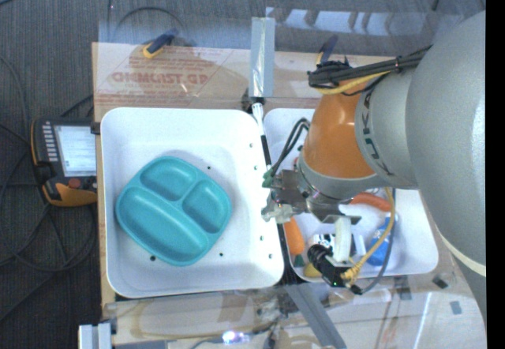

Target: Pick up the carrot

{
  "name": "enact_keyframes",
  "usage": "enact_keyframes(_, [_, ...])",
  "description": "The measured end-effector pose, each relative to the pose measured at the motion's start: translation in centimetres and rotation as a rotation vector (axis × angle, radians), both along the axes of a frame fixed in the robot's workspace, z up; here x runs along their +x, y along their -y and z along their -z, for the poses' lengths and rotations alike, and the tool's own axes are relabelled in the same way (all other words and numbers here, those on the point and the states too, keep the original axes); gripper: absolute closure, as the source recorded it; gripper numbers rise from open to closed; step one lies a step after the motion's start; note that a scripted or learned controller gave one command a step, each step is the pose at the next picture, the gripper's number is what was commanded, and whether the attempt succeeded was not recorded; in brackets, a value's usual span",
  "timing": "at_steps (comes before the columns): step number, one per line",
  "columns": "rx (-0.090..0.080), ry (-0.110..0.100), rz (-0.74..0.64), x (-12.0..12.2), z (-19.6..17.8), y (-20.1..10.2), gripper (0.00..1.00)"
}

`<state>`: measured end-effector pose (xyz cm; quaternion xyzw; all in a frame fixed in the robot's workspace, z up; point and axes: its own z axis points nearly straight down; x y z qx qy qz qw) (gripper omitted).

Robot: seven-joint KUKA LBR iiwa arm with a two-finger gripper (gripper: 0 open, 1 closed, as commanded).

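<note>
Camera view: the carrot (293, 238) lies in the right bin (417, 257), along its left wall, just beside the claw (293, 204) and partly under it. I cannot tell whether the claw is apart or together. The carrot looks light, stiff and smooth, so probably slippery. Best taken across its middle, short axis between the pads.

Grey arm (442, 103), orange band (335, 138), black cables (364, 71)
</note>
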<state>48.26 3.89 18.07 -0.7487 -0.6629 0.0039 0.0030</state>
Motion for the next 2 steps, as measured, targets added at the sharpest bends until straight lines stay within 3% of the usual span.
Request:
enact_keyframes(1, [-0.004, 0.002, 0.236, 0.1, -2.1, 1.2, 1.00])
enact_keyframes(2, [-0.008, 0.000, 0.463, 2.3, 0.0, -1.3, 1.00])
